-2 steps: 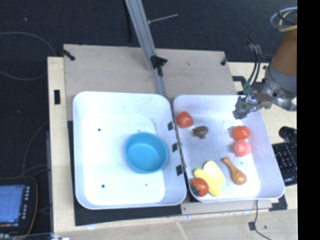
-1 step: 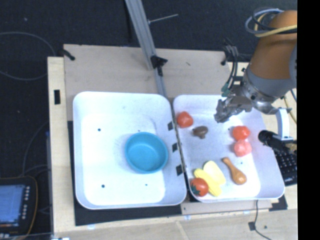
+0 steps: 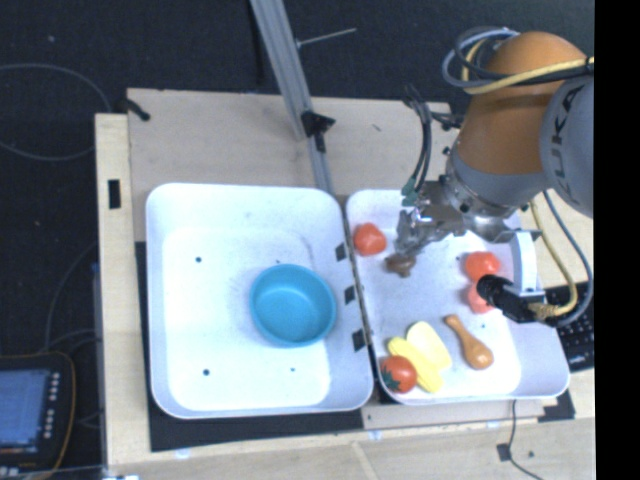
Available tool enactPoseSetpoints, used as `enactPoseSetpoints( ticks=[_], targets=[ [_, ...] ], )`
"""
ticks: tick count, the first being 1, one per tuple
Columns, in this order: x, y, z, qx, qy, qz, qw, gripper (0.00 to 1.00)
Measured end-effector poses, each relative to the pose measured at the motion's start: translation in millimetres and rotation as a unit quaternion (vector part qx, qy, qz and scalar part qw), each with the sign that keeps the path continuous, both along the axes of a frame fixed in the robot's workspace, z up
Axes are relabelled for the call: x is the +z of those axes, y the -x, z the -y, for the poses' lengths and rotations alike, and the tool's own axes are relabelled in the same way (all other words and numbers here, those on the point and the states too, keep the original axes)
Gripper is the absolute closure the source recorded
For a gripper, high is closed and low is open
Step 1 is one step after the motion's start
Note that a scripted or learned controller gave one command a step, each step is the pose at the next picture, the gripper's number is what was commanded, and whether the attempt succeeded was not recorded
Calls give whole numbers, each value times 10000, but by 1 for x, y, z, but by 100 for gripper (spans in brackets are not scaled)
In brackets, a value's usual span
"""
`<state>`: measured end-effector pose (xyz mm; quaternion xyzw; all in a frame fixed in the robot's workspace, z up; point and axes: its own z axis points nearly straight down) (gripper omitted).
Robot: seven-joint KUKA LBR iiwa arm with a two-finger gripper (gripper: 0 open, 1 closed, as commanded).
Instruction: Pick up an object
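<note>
My gripper (image 3: pixel 411 246) hangs over the upper left part of the right bin (image 3: pixel 535 378). Its tip is right above a small brown object (image 3: pixel 402 265) lying on the bin floor; whether they touch is unclear. An orange-red piece (image 3: pixel 369 238) lies just left of it, near the bin's left wall. To the right are a red piece (image 3: pixel 481 265) and a second red piece (image 3: pixel 476 298), partly hidden by a black part of the arm. Toward the front lie yellow pieces (image 3: pixel 424 352), a small tomato (image 3: pixel 398 373) and a brown drumstick-shaped object (image 3: pixel 470 341).
The left bin (image 3: pixel 200 228) holds a blue bowl (image 3: pixel 292 304) near its middle. A grey metal post (image 3: pixel 285 68) slants down from the top to the wall between the bins. Cables loop around the arm's orange band (image 3: pixel 515 78) at the upper right.
</note>
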<state>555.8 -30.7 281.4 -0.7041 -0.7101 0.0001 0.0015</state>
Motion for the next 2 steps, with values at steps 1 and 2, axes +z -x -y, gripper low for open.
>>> enactPoseSetpoints(
  ticks=[1,2],
  targets=[
    [-3,7,-60,6,-3,-17,10000,100],
    [-5,6,-108,4,4,11,10000,100]
  ],
)
